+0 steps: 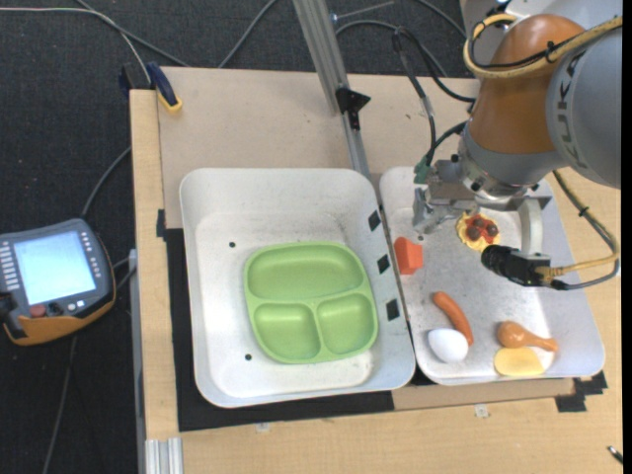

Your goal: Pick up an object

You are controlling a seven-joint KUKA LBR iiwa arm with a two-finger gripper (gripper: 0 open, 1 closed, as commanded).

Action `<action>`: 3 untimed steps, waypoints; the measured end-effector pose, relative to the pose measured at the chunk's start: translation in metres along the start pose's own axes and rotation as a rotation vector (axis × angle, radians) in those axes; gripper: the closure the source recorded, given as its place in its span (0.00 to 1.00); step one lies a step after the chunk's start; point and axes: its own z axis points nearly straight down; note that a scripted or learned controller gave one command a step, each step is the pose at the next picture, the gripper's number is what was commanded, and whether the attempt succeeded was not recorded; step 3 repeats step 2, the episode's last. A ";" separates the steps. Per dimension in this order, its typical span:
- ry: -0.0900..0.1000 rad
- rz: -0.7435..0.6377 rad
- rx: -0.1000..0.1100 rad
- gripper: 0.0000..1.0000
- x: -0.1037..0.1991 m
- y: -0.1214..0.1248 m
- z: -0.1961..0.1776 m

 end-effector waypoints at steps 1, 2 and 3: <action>0.000 0.001 0.001 1.00 0.046 -0.016 0.008; 0.000 0.000 0.001 1.00 0.102 -0.036 0.006; 0.000 0.000 0.001 1.00 0.102 -0.036 0.006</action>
